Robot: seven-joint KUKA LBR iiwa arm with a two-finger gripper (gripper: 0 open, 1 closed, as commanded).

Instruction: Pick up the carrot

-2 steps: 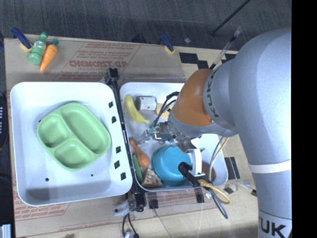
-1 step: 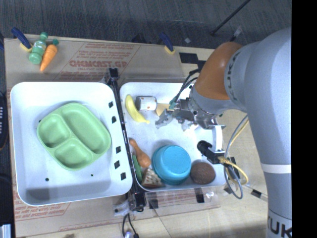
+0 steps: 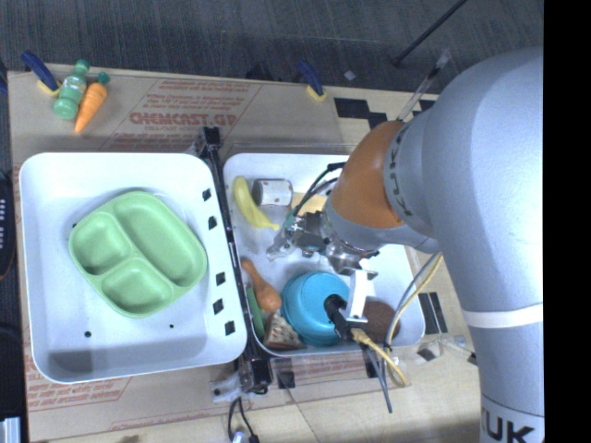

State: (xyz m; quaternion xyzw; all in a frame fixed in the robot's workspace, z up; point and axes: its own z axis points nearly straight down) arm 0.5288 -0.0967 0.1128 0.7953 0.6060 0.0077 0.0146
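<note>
Your arm's [image 3: 480, 210] grey bulk looms nearest, hiding much of the right bin [image 3: 242, 175]. Its gripper [image 3: 300, 236] hangs mid-bin; you cannot tell its opening or any load. At seven o'clock from it, the carrot [image 3: 262, 291] lies wedged between bin wall and blue cup [image 3: 312, 308], so crowding risks a miss.

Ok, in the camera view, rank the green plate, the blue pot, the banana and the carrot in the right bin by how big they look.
Largest to smallest:
green plate
blue pot
banana and carrot: they look alike, so no ranking.
</note>
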